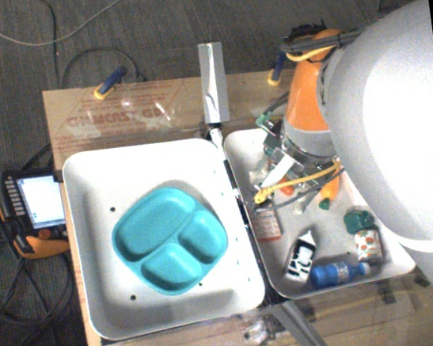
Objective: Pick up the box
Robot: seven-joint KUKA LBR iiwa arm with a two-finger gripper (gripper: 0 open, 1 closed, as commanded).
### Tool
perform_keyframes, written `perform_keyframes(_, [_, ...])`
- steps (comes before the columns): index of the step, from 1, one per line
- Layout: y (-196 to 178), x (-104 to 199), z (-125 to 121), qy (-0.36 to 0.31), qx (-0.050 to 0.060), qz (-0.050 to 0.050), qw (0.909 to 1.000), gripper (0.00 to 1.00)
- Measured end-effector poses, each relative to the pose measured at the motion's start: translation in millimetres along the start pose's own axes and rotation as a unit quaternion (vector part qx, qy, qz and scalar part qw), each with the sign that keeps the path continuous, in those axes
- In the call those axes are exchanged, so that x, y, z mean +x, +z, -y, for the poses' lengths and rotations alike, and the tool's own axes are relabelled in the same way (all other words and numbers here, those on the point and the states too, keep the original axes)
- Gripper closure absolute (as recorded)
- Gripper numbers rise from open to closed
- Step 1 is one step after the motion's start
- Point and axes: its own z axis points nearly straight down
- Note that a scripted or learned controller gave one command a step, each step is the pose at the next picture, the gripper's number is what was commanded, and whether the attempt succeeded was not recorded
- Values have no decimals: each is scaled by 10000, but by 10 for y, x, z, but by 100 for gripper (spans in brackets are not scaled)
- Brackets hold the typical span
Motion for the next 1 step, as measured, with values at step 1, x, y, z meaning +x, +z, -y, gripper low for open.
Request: perform_keyframes(1, [921,-328,-719,-23,-47,-61,10000,0])
